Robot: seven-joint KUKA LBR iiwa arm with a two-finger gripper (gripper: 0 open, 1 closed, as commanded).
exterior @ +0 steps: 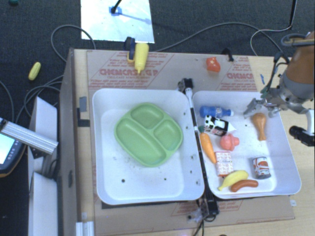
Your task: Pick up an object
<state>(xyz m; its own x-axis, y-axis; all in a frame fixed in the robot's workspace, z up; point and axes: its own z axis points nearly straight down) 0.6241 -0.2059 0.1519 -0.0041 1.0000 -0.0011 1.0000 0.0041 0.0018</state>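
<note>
A robotics lab: a desk topped with printed cardboard carries two white bins of toy food, loose cables trail over dark carpet, and an industrial arm reaches in.

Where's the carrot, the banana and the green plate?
carrot (208, 148), camera view, middle of its orange body.
banana (233, 179), camera view, middle of its yellow curve.
green plate (142, 137), camera view, floor of its big compartment.

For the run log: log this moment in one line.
gripper over right bin | above drumstick | nothing held | green plate in left bin
</note>
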